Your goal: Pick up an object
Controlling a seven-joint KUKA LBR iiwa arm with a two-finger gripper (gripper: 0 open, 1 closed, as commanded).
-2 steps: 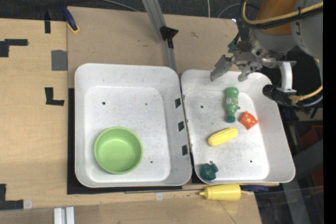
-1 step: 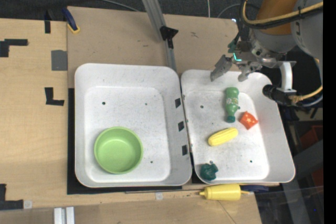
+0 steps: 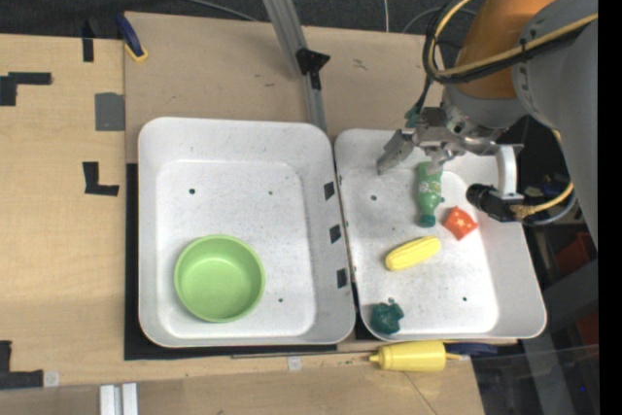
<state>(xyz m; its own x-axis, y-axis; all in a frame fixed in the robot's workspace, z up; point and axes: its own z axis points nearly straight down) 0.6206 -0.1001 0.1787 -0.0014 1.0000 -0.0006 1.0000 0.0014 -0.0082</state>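
The right bin (image 3: 505, 306) holds a green bottle (image 3: 428, 192), a small red block (image 3: 460, 223), a yellow corn-shaped toy (image 3: 412, 253) and a dark green toy (image 3: 387, 317) near its front rim. My gripper (image 3: 416, 155) hangs over the back of this bin, just behind the top of the green bottle. It is open, with one finger (image 3: 393, 155) splayed to the left, and nothing sits between the fingers. The grey arm with its orange band (image 3: 505, 24) comes in from the upper right.
A light green bowl (image 3: 220, 278) sits in the front left of the left bin (image 3: 233, 151). A yellow bottle (image 3: 413, 357) lies on the bench outside the right bin's front rim. A grey pole (image 3: 282, 5) slants down to the bins' back edge.
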